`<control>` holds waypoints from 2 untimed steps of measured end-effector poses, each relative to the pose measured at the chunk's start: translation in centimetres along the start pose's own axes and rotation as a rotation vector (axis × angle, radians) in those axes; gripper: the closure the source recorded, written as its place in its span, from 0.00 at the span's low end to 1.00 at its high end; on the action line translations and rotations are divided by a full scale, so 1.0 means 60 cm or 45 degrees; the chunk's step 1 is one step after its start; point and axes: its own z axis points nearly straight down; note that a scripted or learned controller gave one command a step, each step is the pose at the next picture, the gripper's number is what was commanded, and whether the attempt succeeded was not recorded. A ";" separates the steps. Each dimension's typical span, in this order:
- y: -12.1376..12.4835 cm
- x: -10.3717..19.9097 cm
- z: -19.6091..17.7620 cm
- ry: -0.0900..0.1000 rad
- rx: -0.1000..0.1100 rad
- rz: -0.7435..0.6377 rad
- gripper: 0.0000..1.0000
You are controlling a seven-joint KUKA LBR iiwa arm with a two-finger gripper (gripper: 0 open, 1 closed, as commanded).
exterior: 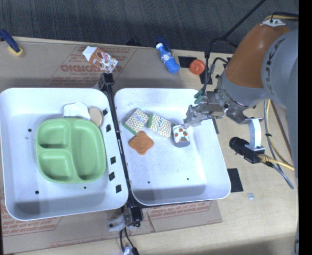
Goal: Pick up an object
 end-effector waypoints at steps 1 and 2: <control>-0.001 -0.001 0.001 0.000 0.002 0.000 0.00; -0.052 -0.038 0.218 0.002 0.008 0.001 0.00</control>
